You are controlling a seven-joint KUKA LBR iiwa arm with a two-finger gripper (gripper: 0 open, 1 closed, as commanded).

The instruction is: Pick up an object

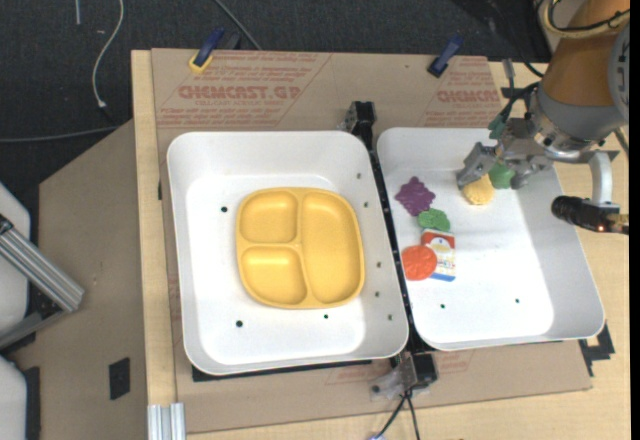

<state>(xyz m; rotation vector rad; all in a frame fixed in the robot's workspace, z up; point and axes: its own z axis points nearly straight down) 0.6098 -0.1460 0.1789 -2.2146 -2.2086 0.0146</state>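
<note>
Tool (492, 173) over right bin (560, 298), partly hiding yellow object (480, 192); grip unclear.

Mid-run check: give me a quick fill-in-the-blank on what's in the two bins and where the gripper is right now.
1. The divided plate in the left bin is ____ in colour.
2. That plate has ____ compartments.
3. The gripper is over the ____ bin, beside a yellow object.
4. The purple object lies in the ____ bin.

Missing words: yellow; three; right; right
</note>
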